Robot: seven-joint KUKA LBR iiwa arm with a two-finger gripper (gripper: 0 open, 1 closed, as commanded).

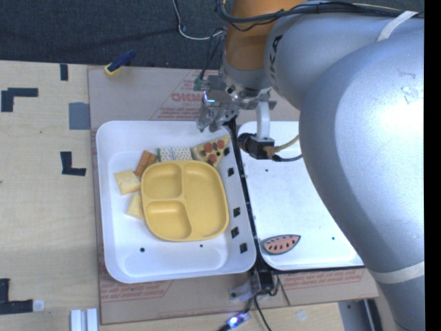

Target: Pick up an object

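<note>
Over the left bin's far edge hangs the gripper — its grip state can't be told.
Plate fills the bin's middle; pizza slice lies near the gripper, crackers leftward — watermelon slice alone in the right bin.

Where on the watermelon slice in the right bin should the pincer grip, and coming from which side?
Probably from straight above, fingers closing across the narrow width of the watermelon slice near its middle. It lies flat on the right bin floor, long axis roughly side to side, well apart from other things, with the divider close to its left tip.
</note>
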